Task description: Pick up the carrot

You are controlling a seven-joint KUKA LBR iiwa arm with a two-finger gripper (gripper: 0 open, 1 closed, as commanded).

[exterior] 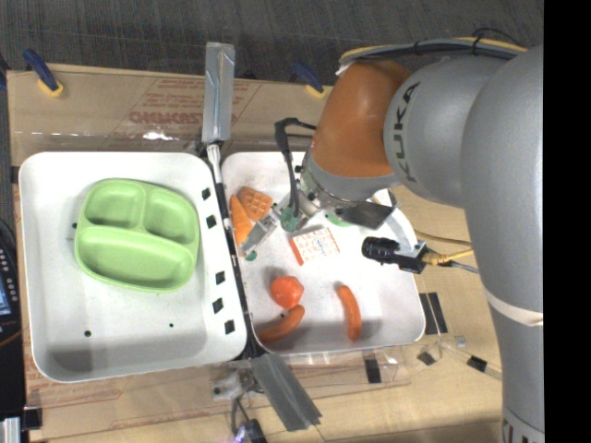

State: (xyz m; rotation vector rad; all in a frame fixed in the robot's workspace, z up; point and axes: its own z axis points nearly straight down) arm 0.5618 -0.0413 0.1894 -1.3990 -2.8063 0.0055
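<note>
We see the carrot point(239, 219) lying along the right bin's point(406, 289) left wall, at about ten o'clock in that bin, beside a waffle point(256, 199). The gripper point(261, 232) hangs just beside it at its four o'clock — jaws narrow, nothing between them. We judge a good grasp needs a wider opening, centred over the carrot — clear of the wall.

green tray point(138, 233), white bins point(46, 247), orange carrot point(240, 220), red tomato point(287, 291)
</note>
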